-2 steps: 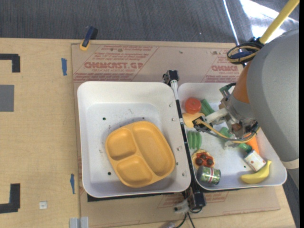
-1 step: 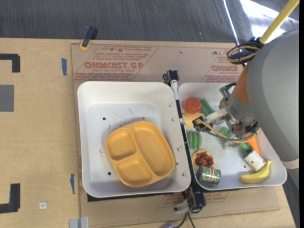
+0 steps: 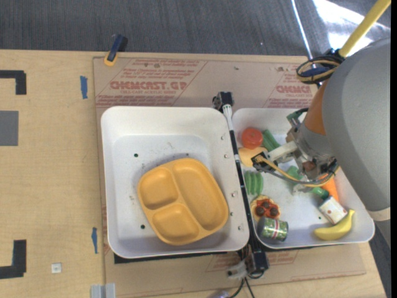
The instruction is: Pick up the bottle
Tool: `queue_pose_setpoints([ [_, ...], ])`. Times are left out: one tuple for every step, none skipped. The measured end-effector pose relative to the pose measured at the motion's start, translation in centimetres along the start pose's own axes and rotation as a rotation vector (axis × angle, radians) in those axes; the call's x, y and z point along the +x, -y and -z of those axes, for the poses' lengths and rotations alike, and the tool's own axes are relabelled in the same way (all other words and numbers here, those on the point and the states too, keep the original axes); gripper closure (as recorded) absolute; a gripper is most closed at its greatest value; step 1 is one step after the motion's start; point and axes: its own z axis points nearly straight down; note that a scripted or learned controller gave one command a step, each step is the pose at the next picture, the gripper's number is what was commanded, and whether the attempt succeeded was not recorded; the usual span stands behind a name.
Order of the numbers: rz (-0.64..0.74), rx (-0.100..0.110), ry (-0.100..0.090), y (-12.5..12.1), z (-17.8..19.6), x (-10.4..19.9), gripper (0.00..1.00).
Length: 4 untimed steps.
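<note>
I see the arm (image 3: pixel 360 123) low over the right bin (image 3: pixel 366 231), jaws (image 3: pixel 302 166) down among clutter; can't tell if apart or together. Bottle: I can't pick it out w/ certainty. Banana (image 3: pixel 335 227) near-right corner, green can (image 3: pixel 273 230) near-left, red ball (image 3: pixel 251 136) far-left. Left bin (image 3: pixel 118 166) holds a yellow divided plate (image 3: pixel 182 200).

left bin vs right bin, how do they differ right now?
The left bin bears one thing, a yellow divided tray; the right bin bears many small things, among them a banana, a green can and a red ball. The arm reaches over the right bin, not the left. Both are shallow and white.
</note>
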Motion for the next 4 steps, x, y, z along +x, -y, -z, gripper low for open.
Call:
queue_pose_setpoints([
  [0.000, 0.000, 0.000, 0.00, 0.00, 0.00, 0.00],
  [0.000, 0.000, 0.000, -0.01, 0.00, 0.01, 0.00],
  [0.000, 0.000, 0.000, -0.01, 0.00, 0.01, 0.00],
  [0.000, -0.001, -0.001, -0.01, 0.00, 0.01, 0.00],
])
